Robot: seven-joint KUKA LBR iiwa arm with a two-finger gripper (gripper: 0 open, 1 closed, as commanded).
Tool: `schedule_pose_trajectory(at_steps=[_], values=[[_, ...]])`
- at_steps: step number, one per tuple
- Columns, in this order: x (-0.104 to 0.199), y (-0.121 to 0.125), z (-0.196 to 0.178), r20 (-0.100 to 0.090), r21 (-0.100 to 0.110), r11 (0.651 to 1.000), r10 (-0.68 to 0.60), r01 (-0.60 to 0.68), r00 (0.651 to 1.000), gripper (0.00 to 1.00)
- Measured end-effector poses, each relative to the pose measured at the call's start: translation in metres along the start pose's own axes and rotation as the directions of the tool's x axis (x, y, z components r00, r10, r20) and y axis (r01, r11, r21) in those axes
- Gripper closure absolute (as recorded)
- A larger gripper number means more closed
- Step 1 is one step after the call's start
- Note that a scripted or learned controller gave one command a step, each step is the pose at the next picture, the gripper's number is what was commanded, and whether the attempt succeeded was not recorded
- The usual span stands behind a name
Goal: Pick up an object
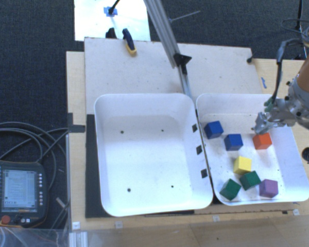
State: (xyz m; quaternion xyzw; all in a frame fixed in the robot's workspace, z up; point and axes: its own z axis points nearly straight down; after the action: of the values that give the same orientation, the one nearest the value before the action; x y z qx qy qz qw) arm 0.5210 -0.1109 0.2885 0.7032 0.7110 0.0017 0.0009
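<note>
Several small cubes lie in the right bin (293,187): two blue cubes (213,129) (233,141), an orange cube (262,141), a yellow cube (242,164), two green cubes (250,179) (230,189) and a purple cube (268,188). My gripper (261,125) hangs at the right side of this bin, just above and touching the top edge of the orange cube. No cube shows between its fingers.
The left bin (149,153) stands beside the right one, with black clips along their shared wall. A slanted metal pole (165,27) rises behind the bins. A teach pendant (18,192) and cables lie at the far left, off the bench.
</note>
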Motion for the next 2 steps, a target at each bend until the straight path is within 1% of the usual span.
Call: schedule_pose_trajectory(at_steps=[1,2], values=[[0.051,0.012,0.016,-0.001,0.003,1.0,0.0,0.0,1.0,1.0],[0.093,0.019,0.021,0.0,0.003,1.0,0.001,-0.001,1.0,1.0]])
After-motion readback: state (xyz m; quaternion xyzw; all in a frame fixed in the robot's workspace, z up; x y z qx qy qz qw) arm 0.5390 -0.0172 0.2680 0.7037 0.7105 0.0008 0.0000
